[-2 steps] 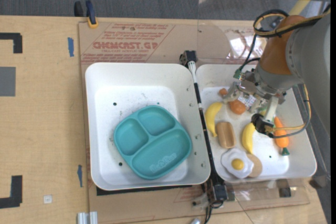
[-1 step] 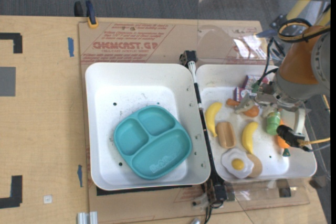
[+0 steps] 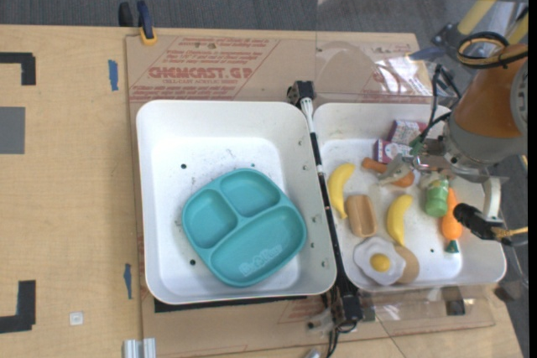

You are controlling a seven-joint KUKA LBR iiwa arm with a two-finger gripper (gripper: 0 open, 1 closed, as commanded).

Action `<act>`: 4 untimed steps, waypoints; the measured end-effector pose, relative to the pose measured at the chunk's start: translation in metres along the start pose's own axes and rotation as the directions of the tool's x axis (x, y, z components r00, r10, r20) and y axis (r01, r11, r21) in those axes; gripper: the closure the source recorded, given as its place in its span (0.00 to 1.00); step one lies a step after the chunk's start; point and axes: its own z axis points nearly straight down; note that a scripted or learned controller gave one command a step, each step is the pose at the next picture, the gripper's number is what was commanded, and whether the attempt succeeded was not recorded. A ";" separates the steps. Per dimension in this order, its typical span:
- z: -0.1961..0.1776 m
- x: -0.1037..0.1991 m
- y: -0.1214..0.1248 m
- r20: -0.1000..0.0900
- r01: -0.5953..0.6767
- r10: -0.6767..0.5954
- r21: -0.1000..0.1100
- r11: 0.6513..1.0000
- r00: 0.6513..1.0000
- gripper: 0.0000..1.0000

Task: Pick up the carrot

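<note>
Lying beside a glossy green vegetable [image 3: 436,199], tapered orange carrot [image 3: 451,224].

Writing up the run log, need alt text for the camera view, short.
A grey arm's gripper hangs over the right white bin of toy food, near an orange carrot, green vegetable, two yellow bananas, bread roll and fried egg. The left white bin holds a teal divided plate.
</note>
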 end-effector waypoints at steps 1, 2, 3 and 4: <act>0.000 -0.001 0.021 -0.007 -0.275 0.275 -0.001 0.962 0.961 0.00; 0.001 0.002 -0.039 0.046 0.039 -0.039 -0.001 0.999 0.998 0.00; -0.045 -0.039 -0.093 0.043 0.336 -0.336 0.025 0.942 0.941 0.00; -0.012 0.062 -0.102 0.042 0.182 -0.182 0.019 0.983 0.982 0.00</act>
